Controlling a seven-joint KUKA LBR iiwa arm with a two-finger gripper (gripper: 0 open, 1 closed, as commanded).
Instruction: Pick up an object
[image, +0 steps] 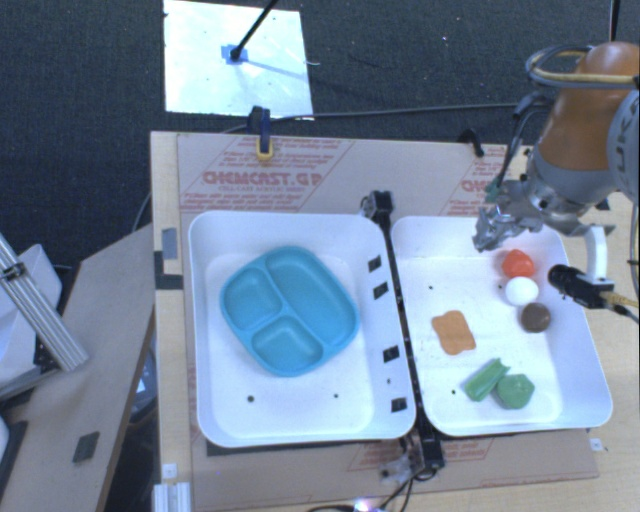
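We are looking down at a slant on the counter (165, 330), which is carrying 2 shallow white plastic bins side by side. The left bin (215, 400) is holding a light blue plastic tray with 3 compartments (288, 310), lying flat near the bin's middle and turned a little askew to the bin's edges.

The right bin (570, 395) is holding 6 small things. A round orange-red ball (517, 263) is sitting near the bin's far right corner, and a white egg-shaped piece (521, 291) is lying just beside it on the near side, the 2 seeming to touch. A dark brown round piece (536, 317) is resting near the right edge, just beyond the white one. A flat orange slab with rounded corners (453, 332) is lying near the bin's middle. Toward the near edge, a long green block (484, 380) is lying tilted, and a chunkier green lump (516, 391) is sitting right against it.

The grey arm with the orange band (585, 110) is reaching in from the right, and its pincer (492, 236) is hanging above the far edge of the right bin, just beside the orange-red ball. We cannot tell whether the pincer is released or clenched, and we are seeing nothing between its tips.
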